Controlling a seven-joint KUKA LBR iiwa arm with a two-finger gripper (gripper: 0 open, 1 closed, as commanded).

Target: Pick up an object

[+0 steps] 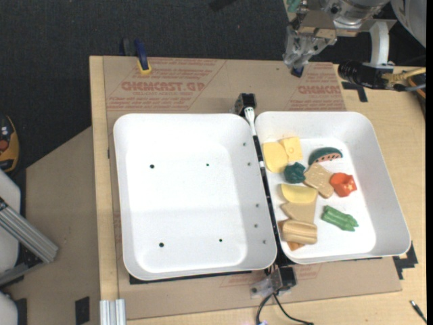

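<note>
Two shallow white bins sit side by side on the bench; my gripper [298, 63] hangs above the cardboard beyond the right bin's [379, 181] far rim, at about 12 o'clock from the toy pile, well clear of everything. It carries nothing, and from this slanted camera I cannot tell how wide it stands. Nothing is picked yet, so I judge the task at its approach stage. Main risk, as I read it: the items are packed tight against the right bin's left wall, many touching or overlapping, so a descent into the cluster could land on two pieces at once, or shove them aside and close on air. A drop near the shared rim could also strike the bin wall or the black clip [245, 103] at the top of the seam. Flat pieces lying low on the floor look hard to get under. Contents, right bin: yellow cheese-like block [283, 153] at 11 o'clock of the pile, watermelon slice [325, 156] at 1 o'clock, dark green piece [295, 173] near centre, tan cracker [318, 179] touching it, red piece [343, 184] at 3 o'clock, yellow wedge [298, 193], green pepper [339, 219] at 4 o'clock and slightly apart, bread roll [299, 231] at 6 o'clock. Left bin [135, 181]: bare floor with four dark dots. The green pepper looks the safest target.
</note>
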